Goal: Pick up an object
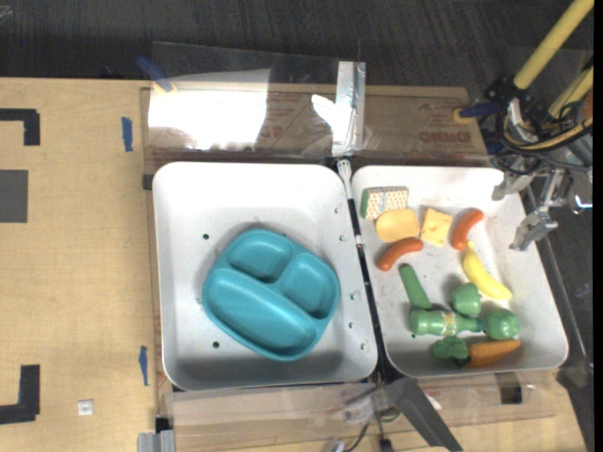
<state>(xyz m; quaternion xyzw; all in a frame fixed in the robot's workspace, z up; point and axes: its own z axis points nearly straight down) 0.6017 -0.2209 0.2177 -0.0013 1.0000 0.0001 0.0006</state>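
The right bin (546, 295) holds several toy foods: a checked cracker (384, 201), an orange bun (397, 223), a yellow cheese wedge (435, 226), a red sausage (400, 252), a red-orange chili (465, 227), a banana (484, 276), a green cucumber (413, 285), green vegetables (466, 301) and a carrot (492, 351). My gripper (516, 217) hangs over the bin's right rim, to the right of the chili, open, with nothing between its fingers.
A teal divided plate (271, 292) lies in the left bin (179, 252). A clear plastic sheet (254, 111) and a taped post (350, 102) stand behind the bins. Yellow poles and cables (546, 111) crowd the upper right.
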